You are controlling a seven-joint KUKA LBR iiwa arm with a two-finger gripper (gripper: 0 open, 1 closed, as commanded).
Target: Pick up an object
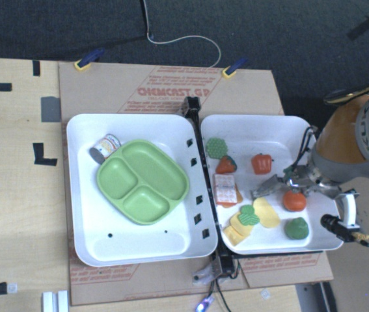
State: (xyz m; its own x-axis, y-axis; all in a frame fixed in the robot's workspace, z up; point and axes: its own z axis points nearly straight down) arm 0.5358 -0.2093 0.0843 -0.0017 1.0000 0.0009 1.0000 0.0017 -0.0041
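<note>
The end effector (267, 186) sits low in the right bin (282, 123); its grey fingers point toward nine o'clock, and whether they are spread or pressed together cannot be told, since they blur into one shape. Nothing shows between them. A red tomato-like ball (294, 201) lies just at its four o'clock, a red pepper (261, 164) at twelve, a yellow piece (266, 213) at six. The left bin (83, 194) holds a green divided plate (142, 181).
</note>
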